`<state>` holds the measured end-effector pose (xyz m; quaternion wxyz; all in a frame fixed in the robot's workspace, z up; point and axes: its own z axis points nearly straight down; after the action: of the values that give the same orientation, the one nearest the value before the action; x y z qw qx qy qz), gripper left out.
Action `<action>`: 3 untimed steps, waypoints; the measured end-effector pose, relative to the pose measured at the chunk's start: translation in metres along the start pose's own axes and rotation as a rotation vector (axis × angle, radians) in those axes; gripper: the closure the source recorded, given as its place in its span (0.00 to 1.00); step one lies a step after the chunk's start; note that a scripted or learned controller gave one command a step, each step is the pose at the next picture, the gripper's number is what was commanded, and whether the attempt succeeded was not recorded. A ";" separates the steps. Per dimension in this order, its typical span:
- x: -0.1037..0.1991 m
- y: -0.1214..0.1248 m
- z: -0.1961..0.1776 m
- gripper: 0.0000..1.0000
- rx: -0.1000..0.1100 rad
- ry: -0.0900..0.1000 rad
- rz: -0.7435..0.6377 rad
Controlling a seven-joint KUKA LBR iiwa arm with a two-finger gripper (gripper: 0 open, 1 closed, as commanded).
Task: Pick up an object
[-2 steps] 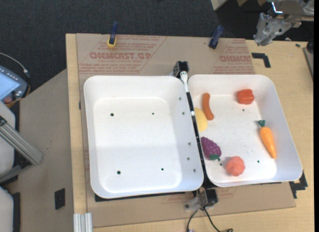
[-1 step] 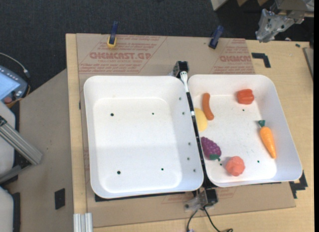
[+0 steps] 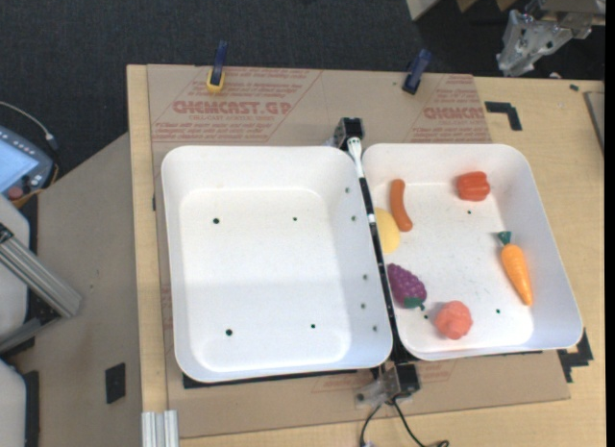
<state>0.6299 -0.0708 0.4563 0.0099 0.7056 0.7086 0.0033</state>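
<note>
The right bin (image 3: 538,207) holds several toy foods. An orange-brown sausage (image 3: 400,205) and a yellow piece (image 3: 386,231) lie by its left wall. A red pepper (image 3: 472,186) sits at the back. Along the right side lies a carrot (image 3: 517,272). Purple grapes (image 3: 406,285) and a red strawberry (image 3: 453,319) are near the front. My gripper (image 3: 527,39) hangs at the top right, well behind the right bin and apart from every object, with nothing seen in it.
The left bin (image 3: 259,262) stands beside the right one, their walls touching along a black clamp strip (image 3: 365,207). Both rest on a brown board (image 3: 288,99). A yellow clip (image 3: 217,78) and a blue clip (image 3: 417,72) sit at the board's back edge.
</note>
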 end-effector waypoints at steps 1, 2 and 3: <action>0.000 0.001 -0.011 1.00 -0.005 -0.003 -0.001; 0.000 0.002 -0.022 1.00 -0.009 -0.005 -0.001; 0.001 0.003 -0.032 1.00 -0.014 -0.007 -0.002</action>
<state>0.6319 -0.0700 0.4888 0.0173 0.7047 0.7093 0.0059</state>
